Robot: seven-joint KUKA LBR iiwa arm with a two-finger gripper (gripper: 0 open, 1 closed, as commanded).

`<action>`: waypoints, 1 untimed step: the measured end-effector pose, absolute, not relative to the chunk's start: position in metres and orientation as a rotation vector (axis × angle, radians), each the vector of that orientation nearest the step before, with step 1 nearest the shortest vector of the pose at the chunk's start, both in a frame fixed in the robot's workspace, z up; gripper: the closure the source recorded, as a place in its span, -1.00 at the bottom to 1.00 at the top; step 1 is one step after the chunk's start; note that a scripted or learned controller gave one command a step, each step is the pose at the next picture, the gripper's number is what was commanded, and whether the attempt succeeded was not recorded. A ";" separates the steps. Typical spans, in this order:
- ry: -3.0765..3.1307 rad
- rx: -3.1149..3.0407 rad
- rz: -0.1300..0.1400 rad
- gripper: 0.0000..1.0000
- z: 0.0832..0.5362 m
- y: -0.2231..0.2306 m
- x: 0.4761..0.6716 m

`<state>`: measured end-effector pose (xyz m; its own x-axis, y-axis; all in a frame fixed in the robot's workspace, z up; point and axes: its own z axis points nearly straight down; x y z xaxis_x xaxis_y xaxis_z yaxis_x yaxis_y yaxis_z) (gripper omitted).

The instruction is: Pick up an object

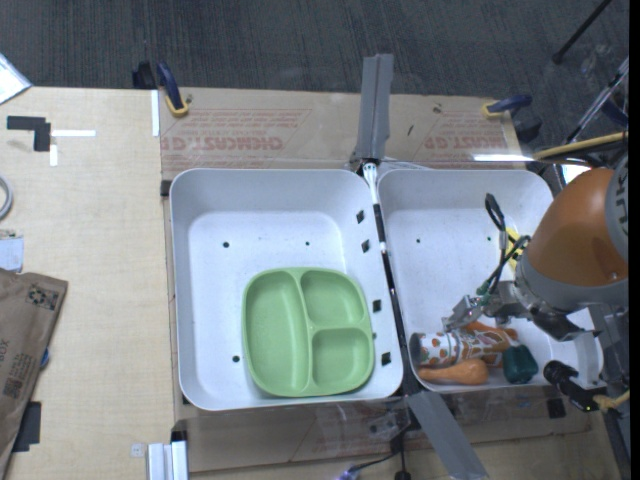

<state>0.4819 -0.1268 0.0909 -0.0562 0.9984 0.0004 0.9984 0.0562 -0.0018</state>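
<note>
Bench (90, 268), light wood; two white bins side by side: left bin (200, 268), right bin (440, 238). Cardboard (25, 358) at the bench's left edge.

A large rounded orange band (580, 230) is seen on the arm, with a smooth, slightly glossy surface. Below it, a grey wrist section (560, 290) is shown, curved and matte, with a darker grey ring at its lower rim. From the wrist, thin green and yellow cables (508, 256) are looped towards the tool, beside a black cable (494, 211) that is curved upward. The gripper (466, 315) is made of small metallic, silver-grey parts with dark fittings. A black bracket-like part (562, 376) is seen beneath the wrist, and a further grey housing is visible at the right.
</note>
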 end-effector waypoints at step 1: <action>-2.279 -2.162 0.001 1.00 0.100 -0.128 0.483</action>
<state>0.4827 -0.1277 0.0996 -0.0525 0.9986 -0.0004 0.9986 0.0525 -0.0004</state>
